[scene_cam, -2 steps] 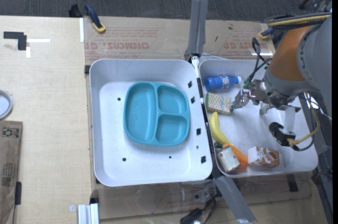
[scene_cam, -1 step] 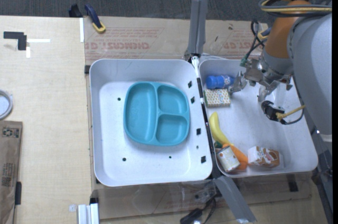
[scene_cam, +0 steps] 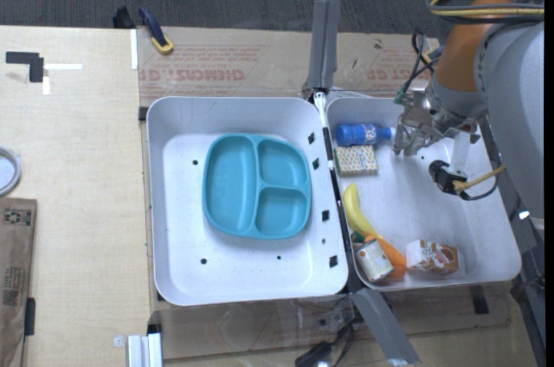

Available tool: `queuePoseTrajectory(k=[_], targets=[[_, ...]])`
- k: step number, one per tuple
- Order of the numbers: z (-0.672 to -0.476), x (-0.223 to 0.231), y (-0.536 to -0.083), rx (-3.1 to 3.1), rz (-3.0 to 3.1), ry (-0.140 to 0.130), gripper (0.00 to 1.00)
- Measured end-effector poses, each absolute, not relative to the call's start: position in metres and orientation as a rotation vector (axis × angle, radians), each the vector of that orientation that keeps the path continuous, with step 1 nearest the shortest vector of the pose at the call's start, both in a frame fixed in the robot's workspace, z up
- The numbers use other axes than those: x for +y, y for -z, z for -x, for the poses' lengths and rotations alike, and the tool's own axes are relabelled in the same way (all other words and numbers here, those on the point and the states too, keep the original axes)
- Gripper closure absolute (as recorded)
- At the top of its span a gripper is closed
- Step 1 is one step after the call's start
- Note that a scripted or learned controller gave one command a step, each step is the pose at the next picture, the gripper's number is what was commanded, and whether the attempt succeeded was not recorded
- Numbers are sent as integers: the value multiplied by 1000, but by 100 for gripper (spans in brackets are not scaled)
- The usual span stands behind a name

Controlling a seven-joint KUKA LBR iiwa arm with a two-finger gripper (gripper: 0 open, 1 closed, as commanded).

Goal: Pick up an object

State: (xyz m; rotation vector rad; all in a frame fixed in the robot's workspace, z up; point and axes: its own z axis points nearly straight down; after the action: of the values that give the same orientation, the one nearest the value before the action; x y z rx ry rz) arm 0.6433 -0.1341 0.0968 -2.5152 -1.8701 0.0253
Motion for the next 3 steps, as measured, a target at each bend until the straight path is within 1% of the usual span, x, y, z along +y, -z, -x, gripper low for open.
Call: queuePoseTrajectory(k=[1,2,3], targets=[[-628,-117,-91,-1844,2542,-5,100],[-644,-100,-91,-1945,2465,-13,100],[-634,-140,-227,-1194,2906,-5,100]])
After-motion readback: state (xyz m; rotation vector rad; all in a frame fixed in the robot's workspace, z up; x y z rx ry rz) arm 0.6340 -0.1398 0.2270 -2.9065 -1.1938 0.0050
